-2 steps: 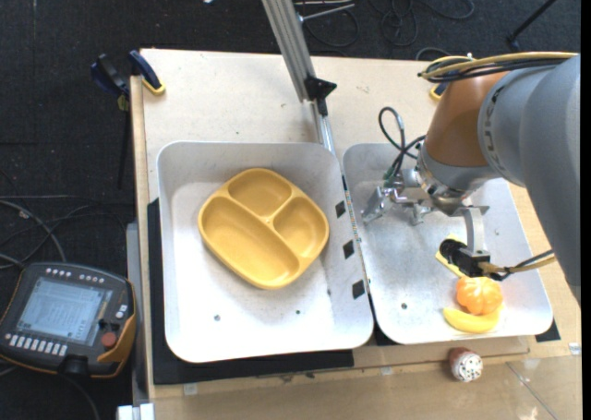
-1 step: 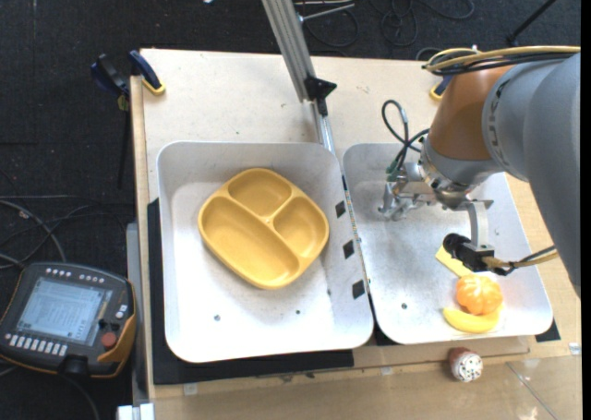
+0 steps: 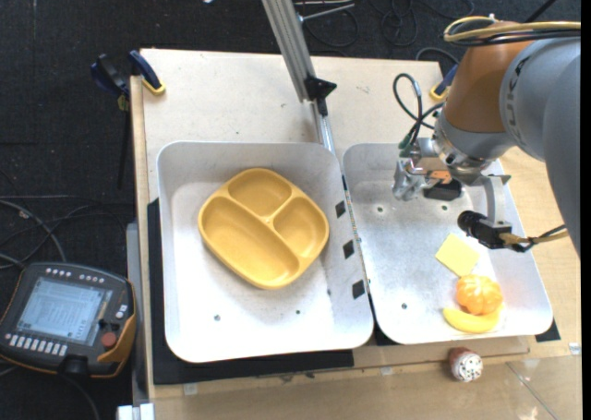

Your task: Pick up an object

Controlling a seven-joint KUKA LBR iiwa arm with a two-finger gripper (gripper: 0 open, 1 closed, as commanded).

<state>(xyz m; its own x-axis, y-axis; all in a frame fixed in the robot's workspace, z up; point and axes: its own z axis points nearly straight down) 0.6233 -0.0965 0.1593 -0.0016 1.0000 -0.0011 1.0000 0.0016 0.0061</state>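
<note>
- Dark carpet strewn with cables surrounds a pale bench (image 3: 231, 86) that bears two white bins side by side.
- On the floor at lower left lies a teach pendant (image 3: 65, 317).
- Left bin (image 3: 185, 317) holds a yellow divided plate (image 3: 264, 226), its long axis running from upper left to lower right.
- Right bin (image 3: 388, 307) holds a pale yellow block (image 3: 457, 254), an orange (image 3: 478, 295) and a banana (image 3: 471, 321).
- Block sits as a tilted square, one corner pointing toward the bin's near edge.
- Orange rests just below the block and touches the banana, which lies roughly left to right along the bin's near rim.
- A small speckled ball (image 3: 466, 366) sits on the bench outside the right bin, near its front edge.
- Gripper (image 3: 406, 183) hangs over the far part of the right bin, well apart from the block and fruit.
- Its finger spread is hard to read, possibly narrow; I cannot tell, and nothing is visible between them.
</note>
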